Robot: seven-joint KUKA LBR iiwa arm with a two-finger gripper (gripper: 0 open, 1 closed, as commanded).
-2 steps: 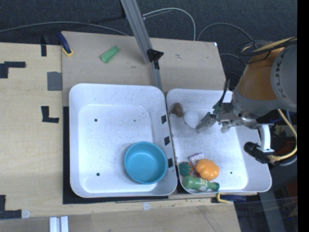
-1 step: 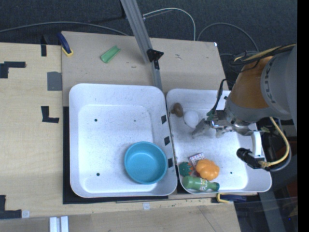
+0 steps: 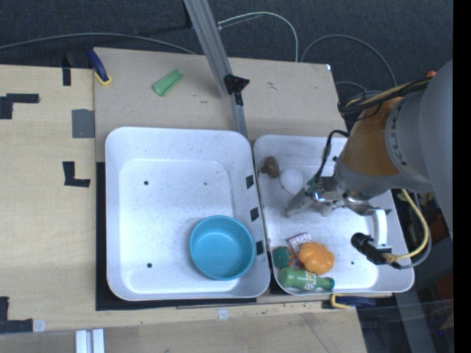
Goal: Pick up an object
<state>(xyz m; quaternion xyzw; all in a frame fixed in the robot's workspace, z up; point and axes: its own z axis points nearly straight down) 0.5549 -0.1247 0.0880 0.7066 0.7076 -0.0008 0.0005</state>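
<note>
Gripper (image 3: 298, 203) low in right bin (image 3: 383, 278) by white ball (image 3: 292, 179), lined up for a grab; fingers' state cannot tell. Blue bowl (image 3: 221, 246) lower centre.

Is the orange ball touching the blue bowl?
Apart. The camera view shows the orange ball in the right bin and the blue bowl in the left bin, bin walls between them.

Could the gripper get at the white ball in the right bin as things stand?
Probably yes. The gripper is just below the white ball, with nothing on top of it; the brown object beside it might crowd a finger.
</note>
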